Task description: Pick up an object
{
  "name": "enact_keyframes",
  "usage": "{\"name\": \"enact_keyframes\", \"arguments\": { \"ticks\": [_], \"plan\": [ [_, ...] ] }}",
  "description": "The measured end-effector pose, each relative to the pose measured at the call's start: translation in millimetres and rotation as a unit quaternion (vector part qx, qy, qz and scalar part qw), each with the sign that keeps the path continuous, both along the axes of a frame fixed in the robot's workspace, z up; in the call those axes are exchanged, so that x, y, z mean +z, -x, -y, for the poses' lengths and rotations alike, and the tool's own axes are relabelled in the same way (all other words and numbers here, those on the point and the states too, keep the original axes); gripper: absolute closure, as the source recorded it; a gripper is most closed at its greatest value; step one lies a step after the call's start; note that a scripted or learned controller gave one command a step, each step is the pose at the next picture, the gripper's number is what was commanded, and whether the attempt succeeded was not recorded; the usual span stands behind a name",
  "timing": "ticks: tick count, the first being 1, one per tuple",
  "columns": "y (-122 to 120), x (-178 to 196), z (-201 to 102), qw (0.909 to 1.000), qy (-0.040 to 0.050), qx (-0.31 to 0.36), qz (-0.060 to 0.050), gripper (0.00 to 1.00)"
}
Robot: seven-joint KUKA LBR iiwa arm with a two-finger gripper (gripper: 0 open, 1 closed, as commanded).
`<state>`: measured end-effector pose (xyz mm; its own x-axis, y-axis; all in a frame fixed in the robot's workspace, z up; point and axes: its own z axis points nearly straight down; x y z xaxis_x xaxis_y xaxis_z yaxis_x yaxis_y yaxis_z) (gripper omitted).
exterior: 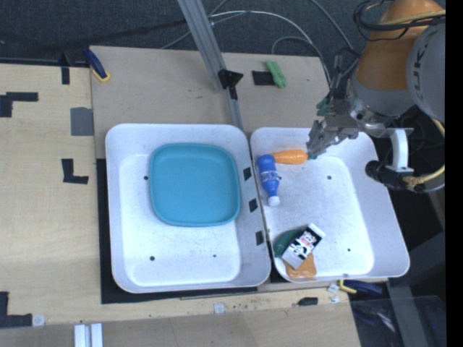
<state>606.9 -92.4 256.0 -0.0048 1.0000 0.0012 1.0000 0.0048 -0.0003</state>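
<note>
The claw, its grip state impossible to tell, hangs at an orange carrot's right end in the right bin; a blue bottle lies just left, a teal plate beyond, on a tan worktop.

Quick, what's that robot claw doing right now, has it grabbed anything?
Gripper: low in the right bin, its tip right beside the orange carrot-shaped toy. Whether it grips the toy cannot be told.
</note>
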Motion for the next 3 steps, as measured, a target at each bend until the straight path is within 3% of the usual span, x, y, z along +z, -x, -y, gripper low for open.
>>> {"name": "enact_keyframes", "arguments": {
  "ticks": [3],
  "plan": [
    [12,-19,-168,1.0000,0.0002,0.000,-0.001,1.00]
  ]
}}
